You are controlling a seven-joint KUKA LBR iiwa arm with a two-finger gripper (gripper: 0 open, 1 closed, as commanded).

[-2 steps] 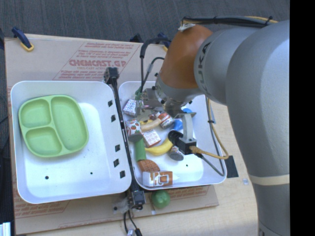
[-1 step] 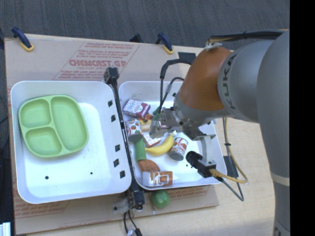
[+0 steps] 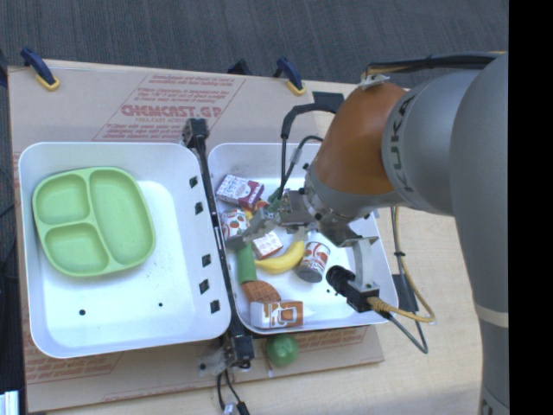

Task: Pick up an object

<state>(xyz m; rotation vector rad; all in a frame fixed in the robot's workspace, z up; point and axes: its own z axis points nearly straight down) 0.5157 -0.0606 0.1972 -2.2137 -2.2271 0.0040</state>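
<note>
Camera view: pincer (image 3: 270, 223), grip state untellable, hangs over the banana (image 3: 282, 258) at frame centre; descent and closing come next.

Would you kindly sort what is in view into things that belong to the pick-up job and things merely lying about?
Belonging to the job:
- two-finger gripper
- yellow banana
- small red-and-white can
- red-and-white snack packet
- right white bin

Lying about:
- green divided plastic plate
- left white bin
- green round object outside the bins

Two white bins (image 3: 34, 318) sit side by side. One green divided plate (image 3: 91, 221) lies in the left bin. One banana (image 3: 283, 258), one can (image 3: 313, 262), and two small cartons (image 3: 239, 190) crowd the right.
</note>
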